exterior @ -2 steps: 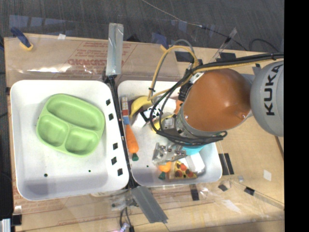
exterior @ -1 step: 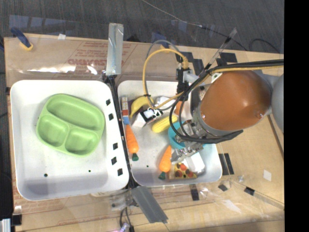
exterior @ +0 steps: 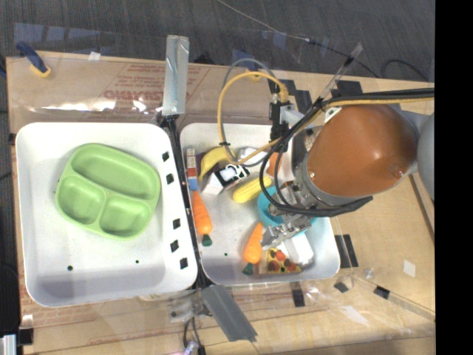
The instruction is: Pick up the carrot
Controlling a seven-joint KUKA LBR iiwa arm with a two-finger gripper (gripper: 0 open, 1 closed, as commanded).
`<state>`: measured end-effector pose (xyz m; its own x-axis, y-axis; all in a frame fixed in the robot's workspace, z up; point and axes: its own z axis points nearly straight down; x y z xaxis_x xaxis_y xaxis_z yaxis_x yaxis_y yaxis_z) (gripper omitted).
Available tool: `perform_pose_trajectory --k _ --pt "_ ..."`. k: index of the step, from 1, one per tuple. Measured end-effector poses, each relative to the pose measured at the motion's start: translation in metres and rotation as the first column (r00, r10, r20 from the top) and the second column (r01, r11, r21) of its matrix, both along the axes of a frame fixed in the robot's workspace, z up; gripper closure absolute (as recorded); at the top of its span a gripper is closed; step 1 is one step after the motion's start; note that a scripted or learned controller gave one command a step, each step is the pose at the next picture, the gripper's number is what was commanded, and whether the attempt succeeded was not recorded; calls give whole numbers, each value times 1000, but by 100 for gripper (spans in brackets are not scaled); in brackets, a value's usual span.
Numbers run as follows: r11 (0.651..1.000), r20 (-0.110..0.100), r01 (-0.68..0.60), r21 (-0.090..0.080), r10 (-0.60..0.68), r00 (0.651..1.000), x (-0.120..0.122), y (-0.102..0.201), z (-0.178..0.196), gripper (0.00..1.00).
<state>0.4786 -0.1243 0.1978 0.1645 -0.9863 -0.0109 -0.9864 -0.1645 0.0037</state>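
Two white bins point(exterior: 44, 272), one green plate point(exterior: 109, 190), two carrots point(exterior: 201, 214) point(exterior: 253, 245), two bananas point(exterior: 213, 159) point(exterior: 247, 189).

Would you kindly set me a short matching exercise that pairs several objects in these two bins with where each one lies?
Things:
1. green three-compartment plastic plate
2. orange carrot with a green tip
3. yellow banana
4. grey arm's gripper

Places:
A. along the right bin's left wall
B. in the left bin
C. low over the right bin's right half
D. near the right bin's far wall

Pairs: 1-B, 2-A, 3-D, 4-C
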Motion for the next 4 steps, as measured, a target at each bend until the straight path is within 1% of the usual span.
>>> perform_pose_trajectory --k 2,3,4 --pt "1000 -7 -8 12 8 1000 2 4 12 100" --pt "1000 -8 -7 12 7 1000 2 4 12 0" --pt "994 6 -108 -10 108 994 0 -19 -105 0"
